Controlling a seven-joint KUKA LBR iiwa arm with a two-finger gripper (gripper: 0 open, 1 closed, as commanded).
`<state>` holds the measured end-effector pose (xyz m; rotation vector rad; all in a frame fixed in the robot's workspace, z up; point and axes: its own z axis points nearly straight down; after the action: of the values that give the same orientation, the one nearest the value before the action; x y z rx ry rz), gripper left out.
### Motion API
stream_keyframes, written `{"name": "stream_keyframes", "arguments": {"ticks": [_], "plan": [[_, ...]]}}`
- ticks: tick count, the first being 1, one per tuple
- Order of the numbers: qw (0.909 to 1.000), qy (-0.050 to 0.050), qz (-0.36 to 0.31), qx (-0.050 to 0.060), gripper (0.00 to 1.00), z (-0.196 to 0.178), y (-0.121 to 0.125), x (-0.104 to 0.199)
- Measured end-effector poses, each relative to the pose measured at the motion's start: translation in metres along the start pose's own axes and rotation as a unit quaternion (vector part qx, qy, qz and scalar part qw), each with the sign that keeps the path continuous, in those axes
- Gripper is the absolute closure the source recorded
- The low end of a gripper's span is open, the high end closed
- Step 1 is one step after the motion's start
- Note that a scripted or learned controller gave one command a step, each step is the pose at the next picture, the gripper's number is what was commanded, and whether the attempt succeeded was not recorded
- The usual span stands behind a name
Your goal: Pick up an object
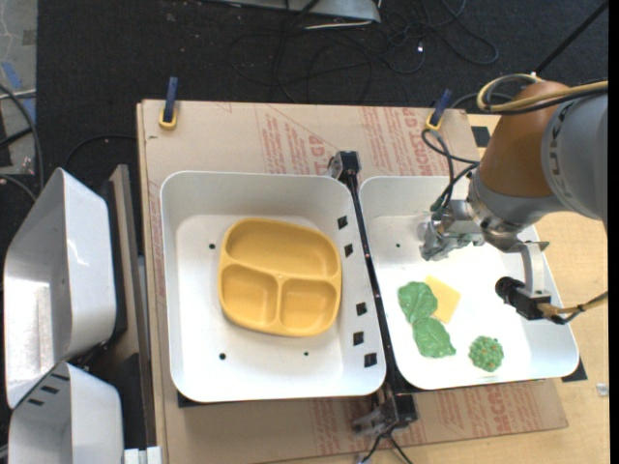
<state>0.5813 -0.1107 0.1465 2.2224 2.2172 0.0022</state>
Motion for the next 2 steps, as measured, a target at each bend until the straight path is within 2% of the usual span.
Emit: {"name": "stream_keyframes", "arguments": {"ticks": [1, 2], "plan": [[1.0000, 0.000, -0.001, 0.000, 1.00, -0.060, -0.004, -0.004], [1.0000, 0.000, -0.003, -0.002, 1.00, -0.120, 0.005, -0.001]]}}
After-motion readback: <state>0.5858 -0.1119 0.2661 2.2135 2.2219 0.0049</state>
